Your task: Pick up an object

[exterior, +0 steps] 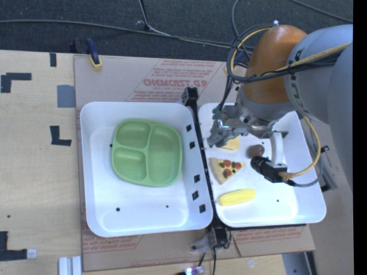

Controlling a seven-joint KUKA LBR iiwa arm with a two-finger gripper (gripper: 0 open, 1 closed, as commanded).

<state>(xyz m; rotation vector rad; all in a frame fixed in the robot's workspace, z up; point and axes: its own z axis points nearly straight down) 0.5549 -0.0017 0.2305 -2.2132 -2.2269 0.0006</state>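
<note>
1. The step in hand is judged to be the approach to a grasp: the hand [221,132] is lowered into the right bin [304,211], near that bin's far-left corner, beside the divider between the two bins.
2. Whether the hand is spread or pressed together cannot be told; nothing is seen pinched in it.
3. The likeliest target is judged to be the pale yellow wedge [231,144], which lies just beside the hand, toward the bin's middle and partly hidden under the wrist.
4. The next move is judged to call for the hand to be centred over the wedge, brought down on either side of it, closed, and then raised clear of the bin floor. Since the wedge looks small and flat, a shallow grasp could slip off.
5. In the right bin, four loose things are counted: one pale wedge, one pizza slice [226,169] near the bin's left edge, one yellow corn cob [237,197] toward the near-left corner, and one small brown piece [256,150] near the middle.
6. In the left bin [92,171], one thing is counted: a green divided plate [147,152], lying flat at the middle, with three compartments.
7. Two white bins are counted, side by side on the table [34,171].
</note>
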